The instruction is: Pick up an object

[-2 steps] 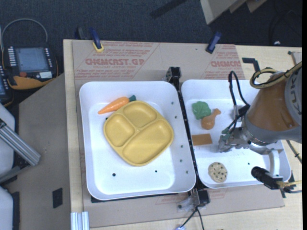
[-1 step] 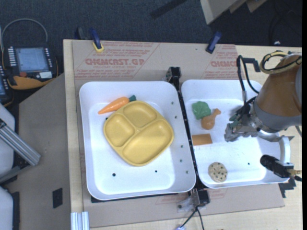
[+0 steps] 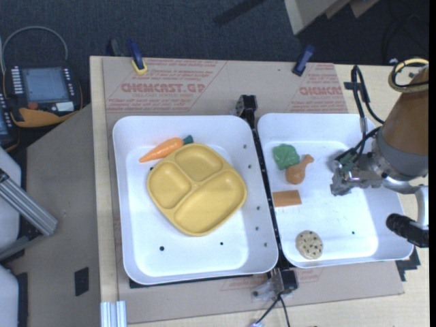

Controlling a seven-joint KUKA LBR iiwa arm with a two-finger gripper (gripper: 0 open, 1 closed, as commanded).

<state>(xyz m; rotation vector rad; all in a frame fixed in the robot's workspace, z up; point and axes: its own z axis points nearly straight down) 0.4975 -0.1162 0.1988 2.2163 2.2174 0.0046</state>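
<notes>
Looking down on the bench, I am seeing the arm (image 3: 409,125) reaching in from the right and hanging over the right bin (image 3: 361,251), its orange band showing above the grey wrist. The gripper (image 3: 343,182) is sitting at the right side of that bin, above the white floor, and nothing is lying between its fingers; how far they are spread I cannot tell from this angle.

I am counting four things in the right bin, all toward its left half and apart from the gripper. A green leafy piece (image 3: 286,156) is lying near the upper left. Just beside it, lower and to the right, an orange-brown drumstick-shaped piece (image 3: 298,172) is resting, close to or touching the green one. Below those, an orange rectangular block (image 3: 287,197) is lying flat near the bin's left wall. A speckled cookie (image 3: 309,244) is sitting near the bottom edge, well apart from the others.

In the left bin (image 3: 136,251) I am seeing a yellow divided plate (image 3: 197,189) taking up the middle, turned at a slant, with its three compartments facing up. A toy carrot (image 3: 162,149) is lying just beside the plate's upper left rim, green top pointing right.
</notes>
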